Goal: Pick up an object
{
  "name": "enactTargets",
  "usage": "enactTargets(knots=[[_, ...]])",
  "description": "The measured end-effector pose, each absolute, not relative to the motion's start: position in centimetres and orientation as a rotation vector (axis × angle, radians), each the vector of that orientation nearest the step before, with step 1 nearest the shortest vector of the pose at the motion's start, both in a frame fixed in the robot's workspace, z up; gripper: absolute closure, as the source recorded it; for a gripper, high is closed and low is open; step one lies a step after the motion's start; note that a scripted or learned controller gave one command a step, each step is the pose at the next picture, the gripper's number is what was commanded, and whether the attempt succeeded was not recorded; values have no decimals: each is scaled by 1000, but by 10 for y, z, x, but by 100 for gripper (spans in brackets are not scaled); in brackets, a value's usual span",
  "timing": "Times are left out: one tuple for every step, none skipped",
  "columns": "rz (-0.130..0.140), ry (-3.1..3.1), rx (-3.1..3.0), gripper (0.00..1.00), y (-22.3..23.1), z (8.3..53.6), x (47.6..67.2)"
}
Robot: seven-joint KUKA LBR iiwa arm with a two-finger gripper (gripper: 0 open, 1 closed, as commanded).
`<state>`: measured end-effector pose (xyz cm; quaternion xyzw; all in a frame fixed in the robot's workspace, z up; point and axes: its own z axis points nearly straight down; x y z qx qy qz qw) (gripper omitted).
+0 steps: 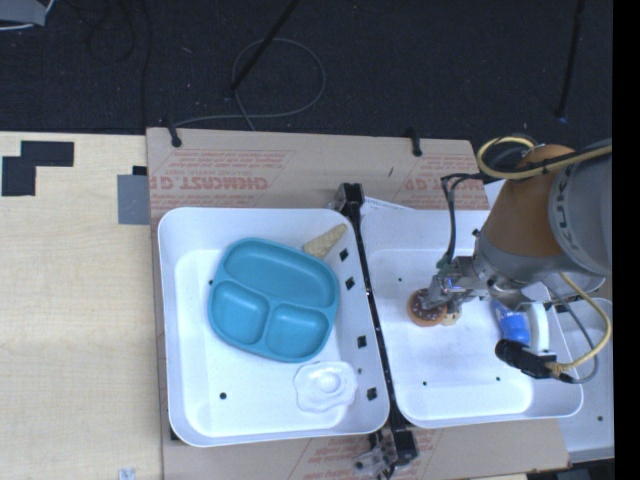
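Cardboard under both bins bears mirrored red lettering, unreadable.

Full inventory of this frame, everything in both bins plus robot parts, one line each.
Divided plate: 1, blue, three compartments, middle of the left bin.
Tan wedge-shaped piece: 1, beige, left bin, by the plate's upper right rim.
Small white object: 1, white, lower right corner of the left bin; too blurred to name.
Small round object: 1, brown and tan, left part of the right bin, right at the gripper's tip.
Left bin: 1, white, shallow.
Right bin: 1, white, shallow.
Cardboard sheet: 1, brown with red print, under both bins.
Arm: 1, grey with orange band, over the right bin.
Gripper: 1, low in the right bin, above the round object.
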<state>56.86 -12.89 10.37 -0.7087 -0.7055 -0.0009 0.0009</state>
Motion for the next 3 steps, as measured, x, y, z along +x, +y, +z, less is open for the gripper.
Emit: enactTargets(knots=[[0, -2220, -2224, 100, -134, 147, 573], [-3, -2225, -2222, 100, -132, 210, 576], [-3, -2225, -2222, 100, -133, 263, 577]])
